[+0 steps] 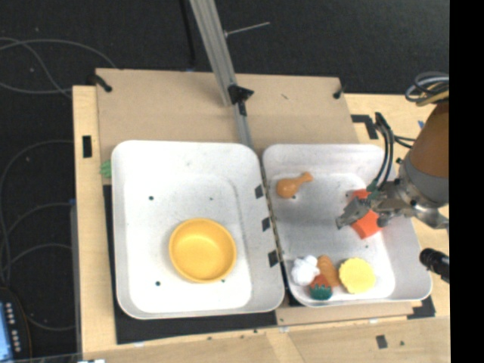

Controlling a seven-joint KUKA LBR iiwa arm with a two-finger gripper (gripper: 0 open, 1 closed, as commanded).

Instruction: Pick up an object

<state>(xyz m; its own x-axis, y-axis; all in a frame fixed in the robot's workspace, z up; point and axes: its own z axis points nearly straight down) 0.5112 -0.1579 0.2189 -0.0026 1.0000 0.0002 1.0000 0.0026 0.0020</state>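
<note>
Orange-red block (367,224) sits right at the gripper (357,212), apparently between its fingers, though whether the jaws clamp it I cannot tell. A weak pinch could drop it. Farther below lie the yellow lump (357,275) and carrot (327,268); farther left, a drumstick (291,186).

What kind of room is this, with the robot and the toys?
Probably a robot lab, not a playroom. A robot arm reaches over two white bins on a bench, loose cables lie on the dark floor, and small toys such as a yellow bowl wait to be picked up.
</note>
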